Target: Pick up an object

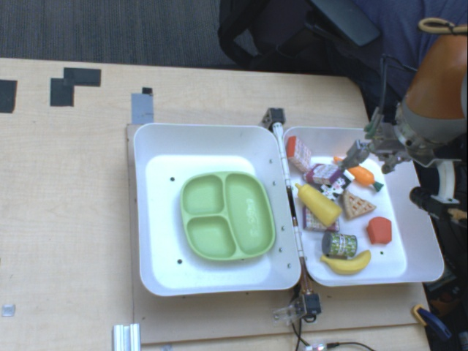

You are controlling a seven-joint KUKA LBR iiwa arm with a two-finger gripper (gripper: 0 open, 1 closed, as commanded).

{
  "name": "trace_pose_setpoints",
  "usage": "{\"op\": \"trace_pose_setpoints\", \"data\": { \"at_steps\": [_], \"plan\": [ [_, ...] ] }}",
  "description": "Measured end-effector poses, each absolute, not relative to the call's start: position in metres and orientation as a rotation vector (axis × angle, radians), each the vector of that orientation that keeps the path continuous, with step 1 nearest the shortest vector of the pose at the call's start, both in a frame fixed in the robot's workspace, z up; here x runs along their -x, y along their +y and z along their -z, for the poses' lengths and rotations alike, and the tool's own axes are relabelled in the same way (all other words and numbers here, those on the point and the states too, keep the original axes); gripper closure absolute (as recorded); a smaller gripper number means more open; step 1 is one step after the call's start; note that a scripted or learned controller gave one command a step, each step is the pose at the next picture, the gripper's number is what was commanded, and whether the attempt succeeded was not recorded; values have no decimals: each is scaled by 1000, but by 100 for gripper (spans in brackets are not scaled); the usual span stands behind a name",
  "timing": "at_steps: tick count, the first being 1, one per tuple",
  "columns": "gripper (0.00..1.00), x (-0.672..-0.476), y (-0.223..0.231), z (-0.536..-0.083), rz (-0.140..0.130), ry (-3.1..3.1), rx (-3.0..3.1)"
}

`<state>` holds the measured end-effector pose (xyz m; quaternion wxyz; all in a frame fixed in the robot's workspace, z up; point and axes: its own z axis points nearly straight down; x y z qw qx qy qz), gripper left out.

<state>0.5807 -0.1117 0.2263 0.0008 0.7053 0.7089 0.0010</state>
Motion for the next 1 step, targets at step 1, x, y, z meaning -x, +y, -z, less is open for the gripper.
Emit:
{"op": "trace_pose_setpoints", "data": {
  "at_steps": [1],
  "plan": [
    [0, -494, -142, -104, -4, 2220, -2218]
  ]
}}
